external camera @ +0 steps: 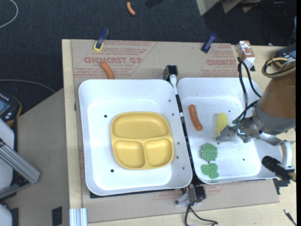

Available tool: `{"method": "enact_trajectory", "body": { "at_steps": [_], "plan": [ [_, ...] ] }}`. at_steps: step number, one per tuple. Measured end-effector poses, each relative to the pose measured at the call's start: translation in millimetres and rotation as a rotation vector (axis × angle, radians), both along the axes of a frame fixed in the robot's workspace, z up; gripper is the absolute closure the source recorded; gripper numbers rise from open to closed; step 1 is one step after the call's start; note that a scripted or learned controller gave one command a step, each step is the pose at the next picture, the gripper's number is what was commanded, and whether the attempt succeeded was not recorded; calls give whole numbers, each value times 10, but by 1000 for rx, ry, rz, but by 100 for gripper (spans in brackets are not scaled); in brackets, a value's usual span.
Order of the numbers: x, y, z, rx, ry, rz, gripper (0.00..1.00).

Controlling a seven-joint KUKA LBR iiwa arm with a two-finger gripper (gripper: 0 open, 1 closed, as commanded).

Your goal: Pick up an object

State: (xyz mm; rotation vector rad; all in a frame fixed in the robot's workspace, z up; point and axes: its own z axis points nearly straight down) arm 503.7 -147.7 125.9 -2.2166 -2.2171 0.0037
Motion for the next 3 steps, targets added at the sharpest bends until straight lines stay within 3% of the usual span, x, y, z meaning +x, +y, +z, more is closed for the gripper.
{"method": "enact_trajectory", "body": {
  "at_steps": [1, 2, 3],
  "plan": [
    [-5, 8, -436, -1, -2, -1, 0],
    [1, 1, -311, -3, -7, -2, 100],
    [91, -39, 287, -5, -13, 1, 100]
  ]
}}
